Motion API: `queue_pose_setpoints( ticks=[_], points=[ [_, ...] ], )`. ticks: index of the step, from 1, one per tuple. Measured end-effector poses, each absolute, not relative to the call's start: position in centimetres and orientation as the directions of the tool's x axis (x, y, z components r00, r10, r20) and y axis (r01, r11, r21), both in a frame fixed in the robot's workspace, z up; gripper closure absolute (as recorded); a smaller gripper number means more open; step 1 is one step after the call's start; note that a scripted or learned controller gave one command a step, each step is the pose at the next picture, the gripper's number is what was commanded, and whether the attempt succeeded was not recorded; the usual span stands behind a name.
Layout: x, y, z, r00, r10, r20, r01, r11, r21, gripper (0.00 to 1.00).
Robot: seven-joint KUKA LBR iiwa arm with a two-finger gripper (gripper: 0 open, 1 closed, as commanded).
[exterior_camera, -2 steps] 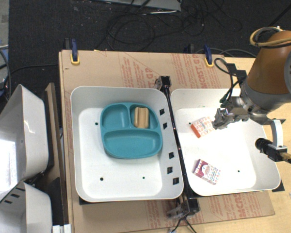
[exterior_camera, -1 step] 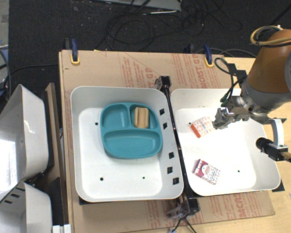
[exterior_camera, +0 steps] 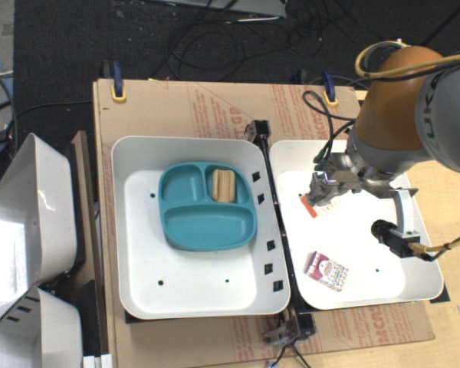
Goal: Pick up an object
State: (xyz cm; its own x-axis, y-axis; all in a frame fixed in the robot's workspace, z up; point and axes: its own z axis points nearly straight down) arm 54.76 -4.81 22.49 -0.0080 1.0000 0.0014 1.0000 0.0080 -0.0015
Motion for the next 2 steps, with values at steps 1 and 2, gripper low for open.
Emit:
queue_pose_setpoints(
  ticks=[1, 2],
  points=[
    [53.6, 0.0, 23.6, -0.008, 1.000, 0.001, 1.000, 0.008, -0.001, 1.00],
    [52.7, 5.6, 24.4, -0.008, 1.000, 0.001, 1.000, 0.008, 0.000, 1.00]
  ],
)
